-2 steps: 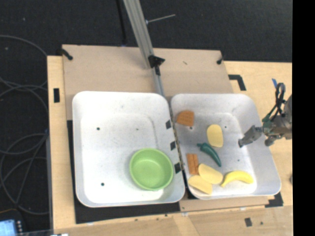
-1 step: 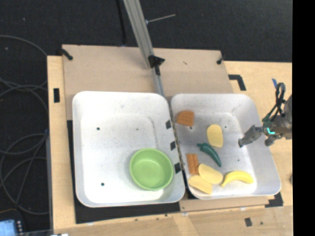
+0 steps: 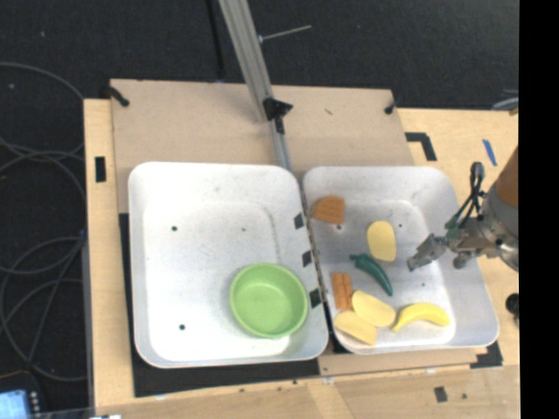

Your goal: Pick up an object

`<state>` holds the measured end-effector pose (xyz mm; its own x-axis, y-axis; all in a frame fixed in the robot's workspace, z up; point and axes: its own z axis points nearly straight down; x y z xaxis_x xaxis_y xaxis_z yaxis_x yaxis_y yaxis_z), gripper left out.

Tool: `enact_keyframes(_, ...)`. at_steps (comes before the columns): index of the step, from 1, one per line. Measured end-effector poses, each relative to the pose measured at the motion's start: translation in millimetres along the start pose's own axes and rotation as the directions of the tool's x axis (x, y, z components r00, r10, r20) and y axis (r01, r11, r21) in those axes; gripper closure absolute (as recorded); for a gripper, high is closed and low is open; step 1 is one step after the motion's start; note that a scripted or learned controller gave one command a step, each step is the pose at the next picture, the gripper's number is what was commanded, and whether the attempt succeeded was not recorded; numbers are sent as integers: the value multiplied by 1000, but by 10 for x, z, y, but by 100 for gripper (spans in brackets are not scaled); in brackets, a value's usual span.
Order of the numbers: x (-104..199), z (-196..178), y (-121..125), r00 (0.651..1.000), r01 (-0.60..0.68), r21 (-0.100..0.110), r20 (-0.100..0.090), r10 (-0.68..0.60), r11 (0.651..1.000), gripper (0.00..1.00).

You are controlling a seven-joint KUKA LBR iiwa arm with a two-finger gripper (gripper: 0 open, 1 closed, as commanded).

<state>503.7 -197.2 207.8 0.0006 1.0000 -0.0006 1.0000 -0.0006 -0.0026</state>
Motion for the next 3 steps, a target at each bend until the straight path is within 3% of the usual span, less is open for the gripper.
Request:
enact_keyframes(2,-114,914,-120,1000,0,1,0,0,1000,0)
enact_keyframes(3,-126,778,-98,1000,-6,-7,1,6,1000,100)
